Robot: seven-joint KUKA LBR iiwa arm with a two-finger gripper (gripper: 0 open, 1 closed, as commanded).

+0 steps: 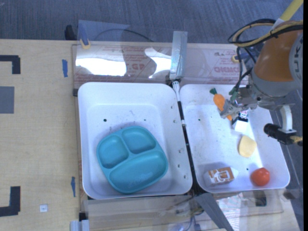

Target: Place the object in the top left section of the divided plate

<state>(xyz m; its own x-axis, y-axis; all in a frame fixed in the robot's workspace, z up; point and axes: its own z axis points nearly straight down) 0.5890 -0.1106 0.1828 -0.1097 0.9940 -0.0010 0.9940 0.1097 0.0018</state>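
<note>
Plate point(132, 160): teal all over.
Bins point(89, 129): white, speckled dark.
Carrot point(219, 100): orange, green top, by my fingers.
Tomato point(260, 176): red.
Wedge point(247, 146): pale yellow.
Packet point(220, 175): brown and white.
My arm point(274, 57): grey, orange band.

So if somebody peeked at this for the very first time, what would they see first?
Probably the big blue divided plate lying in the left bin. Then the grey and orange arm reaching into the right bin, its gripper right by a little orange carrot. A red tomato glows in that bin's near right corner.
</note>
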